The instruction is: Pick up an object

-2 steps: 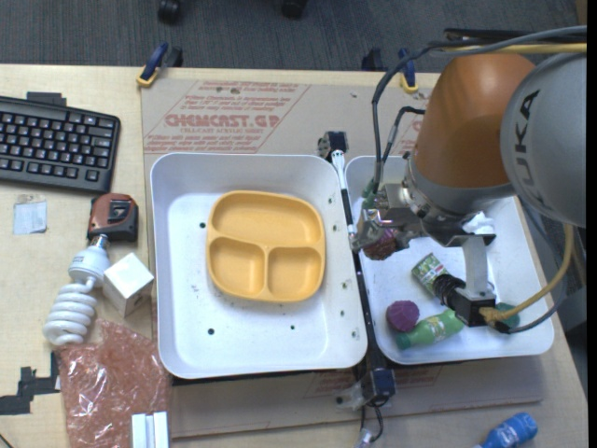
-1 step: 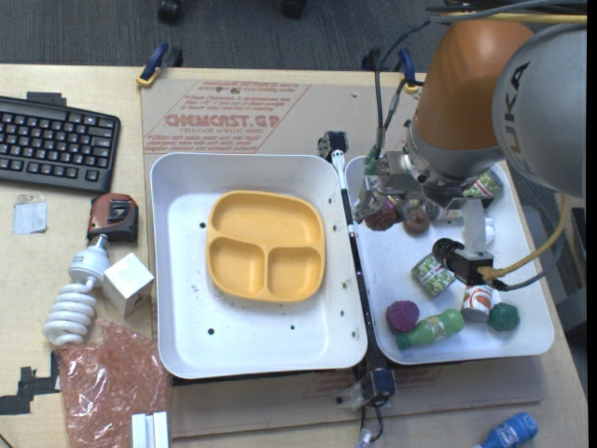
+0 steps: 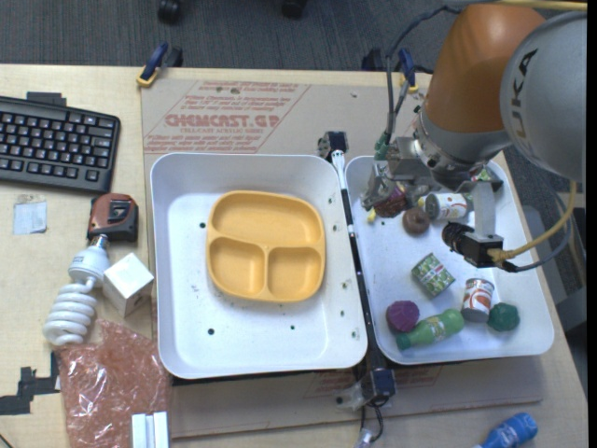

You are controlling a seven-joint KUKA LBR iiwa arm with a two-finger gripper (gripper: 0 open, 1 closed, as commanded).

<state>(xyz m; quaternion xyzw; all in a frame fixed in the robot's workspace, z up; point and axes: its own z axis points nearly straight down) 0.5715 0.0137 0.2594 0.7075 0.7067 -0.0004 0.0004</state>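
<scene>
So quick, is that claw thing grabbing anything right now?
Gripper: low over the far end of the right bin, among small toys; whether it grips anything cannot be told.

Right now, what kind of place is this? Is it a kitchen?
Probably not a kitchen: more likely a robot lab or office. A robot arm reaches over white bins of small toys, with a keyboard and chair wheels nearby.
</scene>
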